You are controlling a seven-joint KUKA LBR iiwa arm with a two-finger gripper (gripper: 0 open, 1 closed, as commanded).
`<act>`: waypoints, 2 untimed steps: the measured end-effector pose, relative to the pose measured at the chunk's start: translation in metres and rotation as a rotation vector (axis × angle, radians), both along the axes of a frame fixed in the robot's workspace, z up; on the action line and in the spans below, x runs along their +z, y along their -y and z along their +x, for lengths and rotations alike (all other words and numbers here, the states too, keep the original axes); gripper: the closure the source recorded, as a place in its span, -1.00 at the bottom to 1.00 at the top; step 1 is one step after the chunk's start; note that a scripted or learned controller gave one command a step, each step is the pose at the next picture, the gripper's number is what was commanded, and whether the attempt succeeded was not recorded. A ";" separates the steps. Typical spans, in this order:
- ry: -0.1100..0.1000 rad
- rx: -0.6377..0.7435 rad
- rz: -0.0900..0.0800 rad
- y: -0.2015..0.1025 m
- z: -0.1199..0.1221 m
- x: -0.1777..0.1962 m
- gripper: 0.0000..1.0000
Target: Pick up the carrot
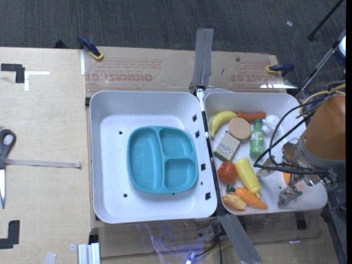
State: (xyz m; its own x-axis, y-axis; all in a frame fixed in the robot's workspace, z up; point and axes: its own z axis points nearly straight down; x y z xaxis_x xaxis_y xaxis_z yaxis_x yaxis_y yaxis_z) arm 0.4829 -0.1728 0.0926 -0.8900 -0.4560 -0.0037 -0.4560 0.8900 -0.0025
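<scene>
Two white bins side by side. Left bin (104, 164): one teal divided plate (163, 159), nothing on it. Right bin (286, 100): banana (221, 120), green bottle (257, 137), yellow bottle (247, 175), cracker (227, 146), tomato (227, 171), carrot (251, 198). Carrot at the front edge, lying flat, tip toward the right, just beside a bread piece (233, 202). Probably light, stiff, smooth plastic; best pinched across the thicker middle. Gripper (290, 194) low in the right bin, near the carrot's tip; open or closed, impossible to tell.

Orange carrot (251, 198) lying flat, slanted, at right bin's near edge.
</scene>
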 end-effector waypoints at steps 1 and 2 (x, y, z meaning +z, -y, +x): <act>0.006 0.003 -0.001 -0.001 0.003 0.010 1.00; 0.006 0.003 -0.001 -0.001 0.003 0.010 -1.00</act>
State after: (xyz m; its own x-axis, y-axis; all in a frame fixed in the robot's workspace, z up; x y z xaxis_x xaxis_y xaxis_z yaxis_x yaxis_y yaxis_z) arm 0.4860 -0.1721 0.1025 -0.8887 -0.4585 -0.0090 -0.4584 0.8887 -0.0062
